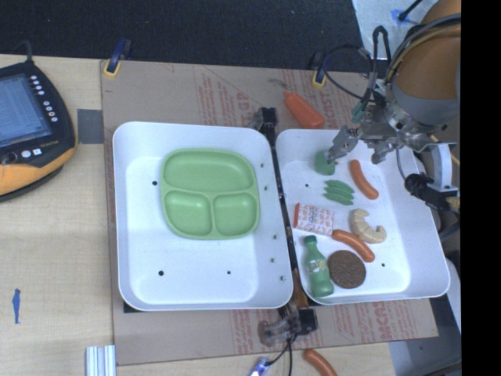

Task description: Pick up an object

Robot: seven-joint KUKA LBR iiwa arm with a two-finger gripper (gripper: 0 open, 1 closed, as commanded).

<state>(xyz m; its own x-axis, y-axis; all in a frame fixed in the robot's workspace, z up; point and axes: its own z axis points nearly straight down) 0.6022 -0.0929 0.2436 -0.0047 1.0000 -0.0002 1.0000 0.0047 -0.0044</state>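
Note:
My gripper (362,149) hangs over the far part of the right bin (419,233), open, with nothing between its fingers. Its left finger (341,142) is just above a small green round object (324,164). An orange sausage (362,178) lies just below the gripper. Further toward the front lie a green pea pod (339,191), a red-and-white packet (314,218), a pale croissant-shaped piece (366,226), a second sausage (353,244), a green bottle (317,267) and a brown round cookie (346,269).
The left bin (133,233) holds a green divided plate (210,192). An orange carrot (303,110) lies on the cardboard behind the bins, and another sausage (319,360) lies in front of them. A control pendant (31,128) sits at the far left.

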